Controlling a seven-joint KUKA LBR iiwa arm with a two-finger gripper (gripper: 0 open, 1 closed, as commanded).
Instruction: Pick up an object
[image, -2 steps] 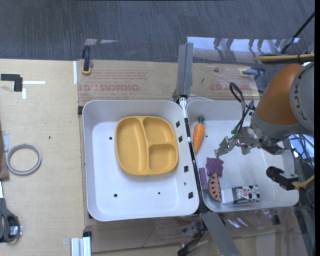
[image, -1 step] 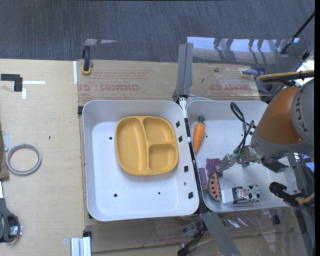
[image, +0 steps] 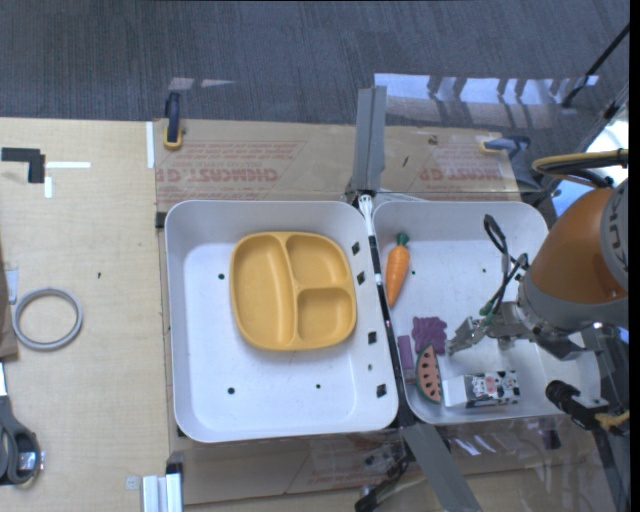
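Arm (image: 590, 250) cropped at right edge

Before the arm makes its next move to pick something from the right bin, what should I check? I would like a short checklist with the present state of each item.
1. Gripper is inside the right bin: ok, it hangs low near the middle of that bin.
2. Fingers open or shut: cannot tell.
3. Nothing is held yet: cannot tell, no object shows clearly between the fingers.
4. A target lies near: ok, the purple grapes, the watermelon slice and the small box lie close to the gripper.
5. The carrot has room around it: not ok, it lies against the bin's left wall.
6. The yellow divided plate is out of the way: ok, it sits in the left bin.
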